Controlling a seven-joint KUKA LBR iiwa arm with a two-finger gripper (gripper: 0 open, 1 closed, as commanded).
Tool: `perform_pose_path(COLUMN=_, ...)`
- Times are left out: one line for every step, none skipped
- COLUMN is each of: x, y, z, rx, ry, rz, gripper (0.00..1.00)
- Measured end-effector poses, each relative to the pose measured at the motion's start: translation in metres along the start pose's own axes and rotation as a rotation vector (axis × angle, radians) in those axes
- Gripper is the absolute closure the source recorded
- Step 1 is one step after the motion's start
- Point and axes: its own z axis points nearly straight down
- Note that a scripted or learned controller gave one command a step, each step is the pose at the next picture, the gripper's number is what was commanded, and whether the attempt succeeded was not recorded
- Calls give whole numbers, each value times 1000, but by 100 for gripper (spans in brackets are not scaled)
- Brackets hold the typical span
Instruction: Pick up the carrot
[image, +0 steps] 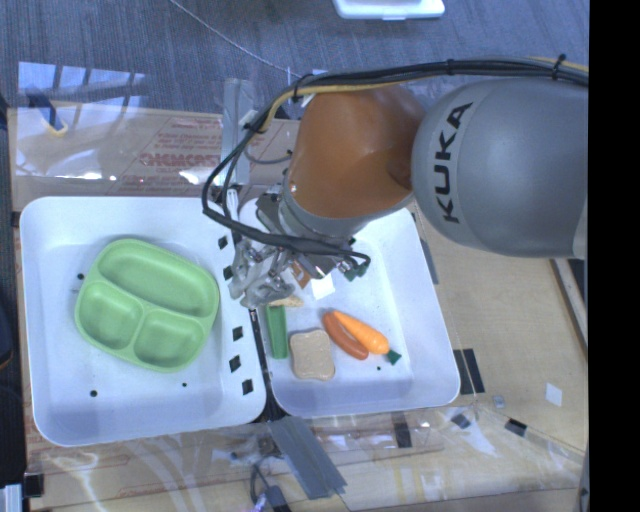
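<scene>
The scene is evenly and fairly brightly lit from overhead, with soft light rather than a hard beam. The white bin (430, 340) to the right of the gripper (262, 282) reads clean and slightly blown out on its floor, while the bin (40, 300) to its left shows a faint bluish cast. Shadows are short and diffuse: a soft one gathers directly beneath the gripper and under the arm (440, 160) above it. Glare streaks across the clear plastic sheet (130, 150) up and left of the gripper, and again along the bench edge below it. The orange band (350, 150) carries a dull sheen. Focus is moderate throughout; the gripper's small parts look smeared and blocky with compression.
</scene>
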Motion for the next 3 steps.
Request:
perform_pose_path(x=35, y=-31, z=-64, rx=1, ry=-1, rz=-533, gripper=100)
perform_pose_path(x=95, y=0, z=-45, rx=-6, ry=3, rz=-784, gripper=100)
perform_pose_path(x=66, y=-31, z=44, rx=-10, ry=3, rz=-1064, gripper=100)
